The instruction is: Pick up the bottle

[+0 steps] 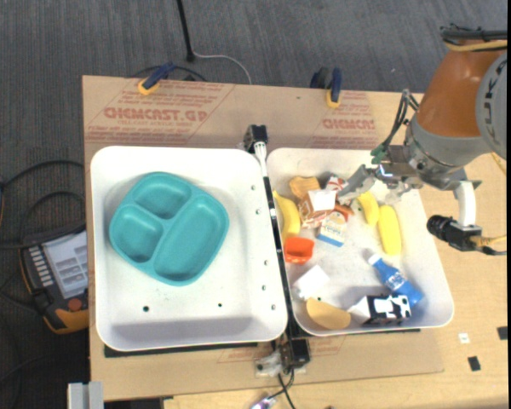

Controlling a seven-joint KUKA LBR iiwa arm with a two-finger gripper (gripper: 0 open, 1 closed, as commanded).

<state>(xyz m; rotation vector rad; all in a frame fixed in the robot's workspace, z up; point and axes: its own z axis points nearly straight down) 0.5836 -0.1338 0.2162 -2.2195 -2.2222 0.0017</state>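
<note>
The right bin [443, 313] is crowded: the blue bottle [395, 279] lies near the front right corner with a black-and-white carton [387, 308] just beside its lower end and a yellow banana [389, 230] just above its cap, leaving bare floor mainly on its left side toward the white packet [313, 281]. The centre and rear hold a dense cluster of small boxes [322, 204], an orange cup [298, 249] and further yellow pieces. The left bin [119, 313] holds a teal divided plate [169, 227], with open floor along its front edge.

A robotics lab: clamped board [264, 228] (cables trailing) on grey carpet [68, 24].
</note>
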